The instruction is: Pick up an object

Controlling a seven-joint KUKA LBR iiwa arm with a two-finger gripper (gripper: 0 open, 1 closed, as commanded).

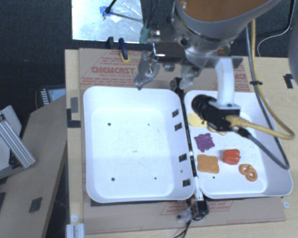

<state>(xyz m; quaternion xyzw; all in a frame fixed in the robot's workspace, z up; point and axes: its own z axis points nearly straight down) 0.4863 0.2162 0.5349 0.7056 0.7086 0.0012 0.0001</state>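
Bench (74, 182): A light wood top is seen under everything. A brown board with red letters is laid on it, under the two bins.

Arm (218, 9): The big grey and orange arm is seen at the top, coming in from the right. It is held high over the back edge of the bins.

Left bin (131, 143): A shallow white tray is seen on the left. A few small dark dots are marked on its floor.

Right bin (275, 180): A second white tray is set just beside the first one, with black clips between them. All the small toys are kept in here.

Gripper (164, 76): It is seen above the back rims, near the place where the two bins meet. Nothing is seen between its fingers. If they are open or closed cannot be told.

Black part (213, 114): A dark round piece with a tan hose is seen over the back of the right bin.

Yellow piece (195, 119): It is partly hidden by the black part.

Orange block (208, 164): It is laid near the front, below the purple piece.

Purple piece (204, 141): It is laid near the middle wall.

Red pepper (231, 156): It is set to the right of the orange block.

Pretzel (248, 172): It is laid just in front of the pepper.
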